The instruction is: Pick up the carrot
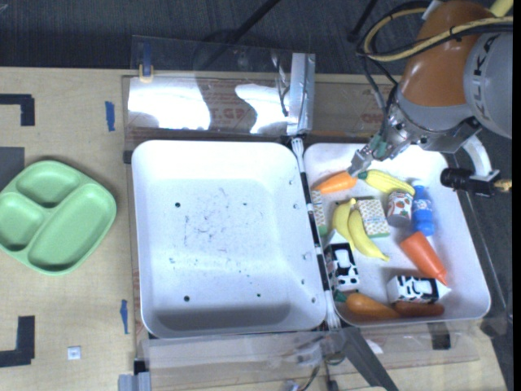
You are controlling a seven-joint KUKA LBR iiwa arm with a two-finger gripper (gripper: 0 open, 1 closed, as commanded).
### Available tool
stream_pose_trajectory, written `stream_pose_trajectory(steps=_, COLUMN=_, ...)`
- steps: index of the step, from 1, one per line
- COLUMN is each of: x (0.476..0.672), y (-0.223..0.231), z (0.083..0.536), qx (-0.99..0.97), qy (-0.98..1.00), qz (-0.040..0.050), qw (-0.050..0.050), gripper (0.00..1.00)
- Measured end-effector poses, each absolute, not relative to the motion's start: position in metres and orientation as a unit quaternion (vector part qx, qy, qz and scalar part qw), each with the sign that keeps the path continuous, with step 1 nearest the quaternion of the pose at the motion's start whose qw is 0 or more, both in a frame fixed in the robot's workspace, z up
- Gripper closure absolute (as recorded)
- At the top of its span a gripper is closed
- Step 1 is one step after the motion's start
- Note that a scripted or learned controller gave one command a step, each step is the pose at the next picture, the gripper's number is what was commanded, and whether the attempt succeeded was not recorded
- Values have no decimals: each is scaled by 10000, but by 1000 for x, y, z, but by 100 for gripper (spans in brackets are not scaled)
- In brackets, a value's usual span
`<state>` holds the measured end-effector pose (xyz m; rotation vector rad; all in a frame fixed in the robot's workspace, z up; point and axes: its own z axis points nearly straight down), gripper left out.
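Camera view: my gripper (363, 163), finger gap indiscernible, above small orange carrot (335, 183); may snag adjacent yellow banana (387, 182).

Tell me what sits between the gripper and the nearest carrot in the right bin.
Nothing visible. The gripper hangs just above the right end of the carrot at the top left of the right bin. The nearest neighbour, a banana, lies to that carrot's right, off the path.
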<state>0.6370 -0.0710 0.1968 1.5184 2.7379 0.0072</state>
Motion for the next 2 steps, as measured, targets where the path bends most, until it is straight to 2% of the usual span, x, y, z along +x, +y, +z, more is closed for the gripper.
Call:
stream_pose_trajectory(steps=1, x=637, y=-71, z=197, qx=4850, qy=8745, qz=22, qw=53, gripper=0)
stream_pose_trajectory(steps=2, x=645, y=-107, z=108, qx=4595, qy=8882, qz=2, qw=7, gripper=0)
